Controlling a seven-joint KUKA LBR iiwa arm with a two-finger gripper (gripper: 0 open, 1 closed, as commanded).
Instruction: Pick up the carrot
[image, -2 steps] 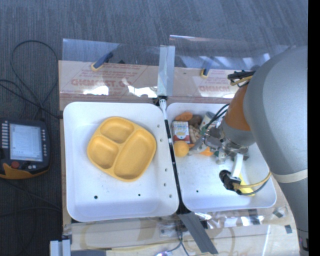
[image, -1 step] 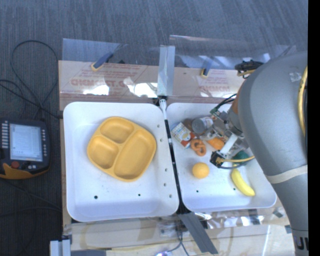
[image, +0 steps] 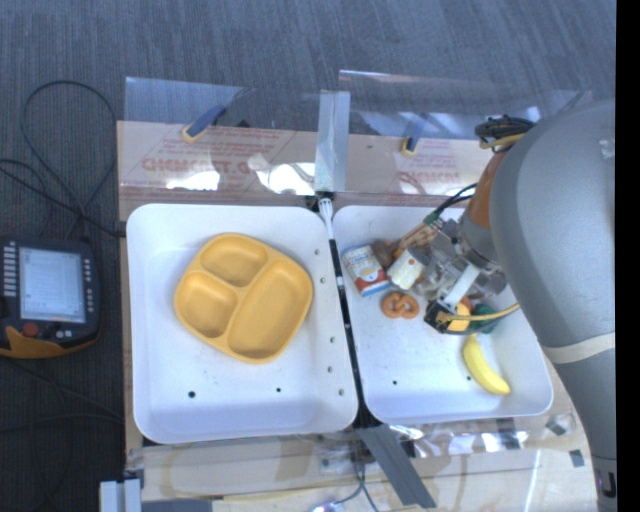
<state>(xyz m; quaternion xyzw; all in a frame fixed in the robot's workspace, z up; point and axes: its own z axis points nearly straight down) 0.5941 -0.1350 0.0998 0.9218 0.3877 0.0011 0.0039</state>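
Note:
The carrot shows as a small orange patch with a bit of green top at its right, in the right bin, mostly hidden under the wrist. The gripper hangs low over the bin's middle right, directly above or against the carrot. I cannot see whether the carrot lies between its fingers. The grey arm covers the bin's right side.
A banana lies just in front of the gripper. To its left are a brown pretzel, a white cup-like item and a small carton. A yellow divided plate sits in the left bin.

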